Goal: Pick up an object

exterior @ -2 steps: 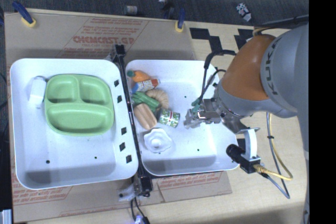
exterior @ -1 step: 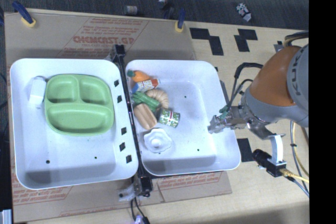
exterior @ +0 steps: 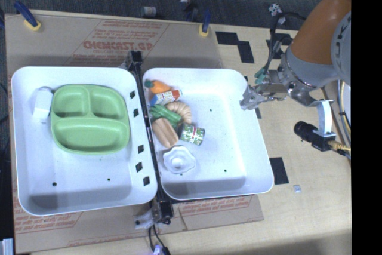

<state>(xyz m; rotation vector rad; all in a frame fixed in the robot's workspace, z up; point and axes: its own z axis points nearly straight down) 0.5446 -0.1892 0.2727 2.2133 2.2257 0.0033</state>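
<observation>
Looking down on the right bin, I see the objects packed against its left wall: a carrot, a green toy, a hot dog bun, a small can and a white cup nearest its front. The end effector hovers at that bin's right rim; I cannot tell its opening. The bin's right half lies bare. Left of it, another bin holds a green divided plate. Cardboard covers the worktop beneath.
</observation>
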